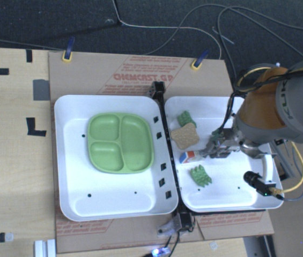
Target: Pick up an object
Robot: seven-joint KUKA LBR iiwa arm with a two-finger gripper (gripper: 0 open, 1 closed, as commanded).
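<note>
The right bin [215,199] holds several small items. A green piece [185,118] lies near the bin's top left, and a tan, bread-like slab [185,137] sits just below it. A small red, white and blue item [187,156] lies under the slab, and a leafy green piece [200,175] lies lower down. My gripper [214,147] hangs low over the middle of the right bin, just right of the red, white and blue item and of the tan slab. The grey arm with its orange band [261,108] comes in from the right.
The left bin [71,197] holds a green divided plate [120,142]. A black divider with clips [165,159] runs between the bins. Cables trail over the dark cloth behind the bench. A black fitting with a yellow cable [258,183] hangs over the right bin's lower right.
</note>
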